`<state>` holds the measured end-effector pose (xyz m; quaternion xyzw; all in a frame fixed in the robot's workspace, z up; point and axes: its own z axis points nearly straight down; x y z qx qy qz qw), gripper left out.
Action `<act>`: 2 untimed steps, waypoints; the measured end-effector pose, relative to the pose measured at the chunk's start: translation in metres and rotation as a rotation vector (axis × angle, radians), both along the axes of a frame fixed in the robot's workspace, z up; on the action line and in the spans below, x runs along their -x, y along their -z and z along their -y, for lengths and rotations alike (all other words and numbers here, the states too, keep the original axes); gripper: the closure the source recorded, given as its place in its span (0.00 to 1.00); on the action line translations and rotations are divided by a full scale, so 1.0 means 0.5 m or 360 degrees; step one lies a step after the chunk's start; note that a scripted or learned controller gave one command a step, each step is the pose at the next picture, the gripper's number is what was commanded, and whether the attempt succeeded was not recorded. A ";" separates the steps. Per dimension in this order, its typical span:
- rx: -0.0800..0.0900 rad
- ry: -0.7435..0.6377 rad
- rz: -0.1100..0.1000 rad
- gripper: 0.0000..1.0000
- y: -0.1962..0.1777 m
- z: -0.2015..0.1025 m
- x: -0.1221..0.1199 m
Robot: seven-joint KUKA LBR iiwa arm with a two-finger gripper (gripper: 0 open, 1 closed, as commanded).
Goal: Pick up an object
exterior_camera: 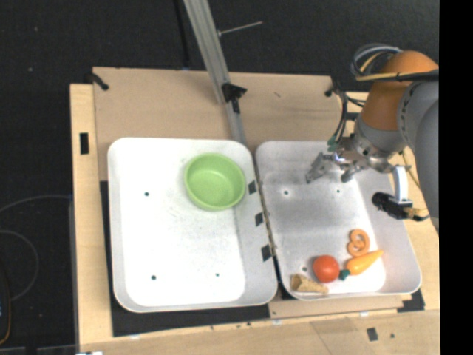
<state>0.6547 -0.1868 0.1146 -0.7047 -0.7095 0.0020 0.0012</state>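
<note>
My gripper (pixel 330 170) hangs over the far part of the right bin (pixel 310 220), its two fingers spread open with nothing between them. At the near end of that bin lie a red tomato (pixel 325 268), an orange carrot (pixel 363 262), a small orange pretzel-shaped ring (pixel 358 240) and a tan piece (pixel 308 285). All of them sit well in front of the gripper. A green bowl (pixel 214 181) stands in the far right part of the left bin (pixel 162 272).
A grey metal pole (pixel 211 50) slants up from between the bins at the back. The arm's orange band (pixel 384 102) and grey body fill the right side. A black fitting (pixel 392 204) sticks out over the right bin's right rim.
</note>
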 end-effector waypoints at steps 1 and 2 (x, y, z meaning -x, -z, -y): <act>0.0003 0.0000 0.0007 0.00 0.028 0.002 0.000; 0.0008 -0.0005 0.0014 1.00 0.002 0.004 -0.003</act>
